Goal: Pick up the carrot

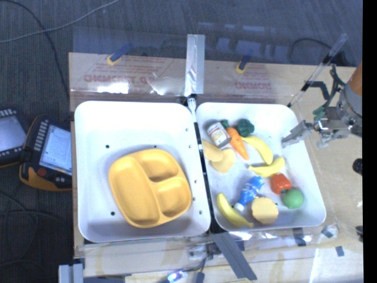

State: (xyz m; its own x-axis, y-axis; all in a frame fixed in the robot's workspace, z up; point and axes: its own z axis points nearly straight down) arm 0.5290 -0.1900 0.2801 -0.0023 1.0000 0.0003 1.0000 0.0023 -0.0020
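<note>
The carrot (238, 143), orange and short, lies slantwise in the upper left part of the right bin (306, 158). A small jar (218, 134) is on its left and a yellow banana (261, 148) on its right, with a dark green leafy piece (244, 126) at its top end. My gripper (294, 134) hangs over the right bin's upper right rim, well to the right of the carrot and apart from it. I see nothing held in it.
The right bin also holds pale slices (219, 158), two more bananas (270, 168) (231, 212), a blue bottle (250, 190), a red pepper (280, 183), a green ball (293, 198) and a yellow fruit (264, 210). A yellow divided plate (150, 186) sits in the left bin (94, 134).
</note>
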